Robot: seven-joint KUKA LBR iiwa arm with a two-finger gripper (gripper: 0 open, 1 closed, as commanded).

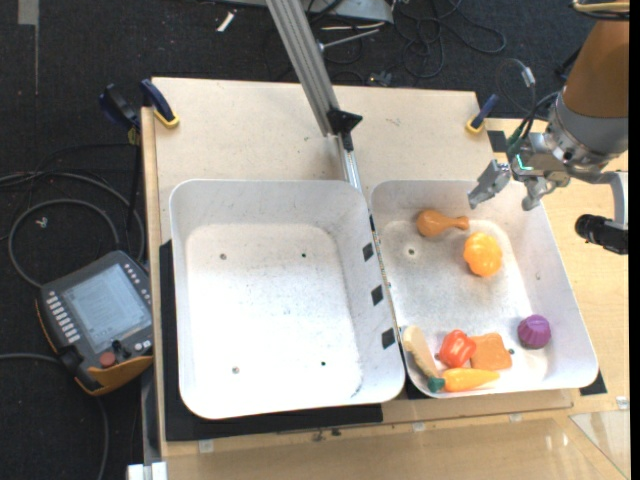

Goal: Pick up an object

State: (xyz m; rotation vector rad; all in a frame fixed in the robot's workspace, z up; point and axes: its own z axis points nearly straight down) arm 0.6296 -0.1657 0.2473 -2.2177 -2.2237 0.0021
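Observation:
My gripper hangs open above the far right part of the right bin, with nothing between its fingers. Just below and left of it lies a brown drumstick-shaped toy. A yellow-orange pepper sits a little nearer, below the gripper. At the bin's near side lie a purple round object, a red pepper, an orange block, a carrot and a pale stick-like piece.
The left bin adjoins the right one along a central rim. A slanted metal pole crosses the bench's far side. Clamps sit at the bench's far corners. A teach pendant lies on the floor at left.

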